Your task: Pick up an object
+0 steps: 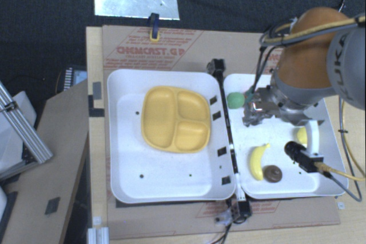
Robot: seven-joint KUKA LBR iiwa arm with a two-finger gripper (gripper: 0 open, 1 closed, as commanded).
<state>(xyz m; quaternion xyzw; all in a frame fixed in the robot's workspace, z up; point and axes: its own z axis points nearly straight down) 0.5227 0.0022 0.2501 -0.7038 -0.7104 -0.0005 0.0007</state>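
Observation:
In the right bin (pixel 320 183) a green ball (pixel 235 100) lies near the far left corner. A yellow banana (pixel 258 160) rests at the near left, with a small brown round object (pixel 272 174) touching its right side. Another yellow piece (pixel 301 135) peeks out beside the arm's white bracket, partly hidden. My gripper (pixel 253 113) hangs low over the right bin, just right of and below the green ball and above the banana. The arm's bulk covers the bin's far right part.
The left bin (pixel 128 174) holds a yellow divided plate (pixel 174 118) at its centre. A black divider (pixel 224 123) with clips runs between the bins. A black cable fitting (pixel 300 156) sticks out from the arm over the right bin.

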